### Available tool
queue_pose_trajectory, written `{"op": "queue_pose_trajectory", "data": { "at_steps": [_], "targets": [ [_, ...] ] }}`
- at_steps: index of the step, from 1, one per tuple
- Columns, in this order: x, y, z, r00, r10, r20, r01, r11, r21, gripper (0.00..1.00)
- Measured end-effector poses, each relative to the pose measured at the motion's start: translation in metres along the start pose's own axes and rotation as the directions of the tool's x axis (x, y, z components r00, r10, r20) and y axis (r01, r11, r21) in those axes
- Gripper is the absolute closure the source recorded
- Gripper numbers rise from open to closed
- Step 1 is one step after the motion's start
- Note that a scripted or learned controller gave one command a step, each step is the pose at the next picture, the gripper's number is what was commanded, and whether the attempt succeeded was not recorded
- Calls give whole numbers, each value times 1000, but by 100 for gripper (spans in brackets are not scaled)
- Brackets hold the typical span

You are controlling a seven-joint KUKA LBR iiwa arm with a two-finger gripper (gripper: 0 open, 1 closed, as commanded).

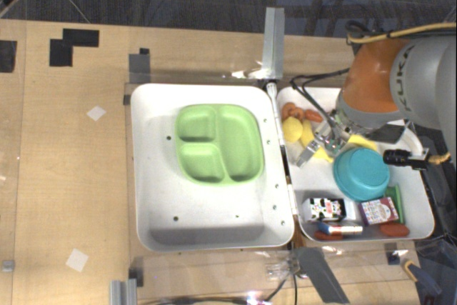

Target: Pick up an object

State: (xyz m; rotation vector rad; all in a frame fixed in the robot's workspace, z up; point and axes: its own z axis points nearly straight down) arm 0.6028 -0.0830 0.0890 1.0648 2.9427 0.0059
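Observation:
The right white bin (421,221) holds several small objects. A yellow rounded toy (293,129) lies at its far left, with an orange piece (296,112) just behind it. My gripper (319,146) is low in this bin, right beside the yellow toy and left of a teal bowl (363,175). Nothing is visibly held. A yellow-green piece (362,143) peeks out between the wrist and the bowl. Along the near wall lie a black-and-white box (327,209), a pink box (378,211), a red-and-white marker (341,230) and a red piece (394,229).
The left white bin (153,153) holds a green divided plate (217,143). A grey upright post (273,43) stands behind the wall between the bins. The arm's orange band (371,82) hangs over the right bin's far side. Black cables (314,86) trail near the wrist.

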Motion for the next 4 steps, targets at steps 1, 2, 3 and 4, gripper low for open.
{"op": "queue_pose_trajectory", "data": {
  "at_steps": [1,2,3,4],
  "targets": [
    [7,-7,-1,978,211,-5,-210,978,5,0],
    [7,-15,-1,891,455,-2,-455,891,6,0],
    [4,-13,-15,895,447,5,-447,895,-2,100],
    [71,54,-125,746,666,-3,-666,746,3,100]
  ]
}}
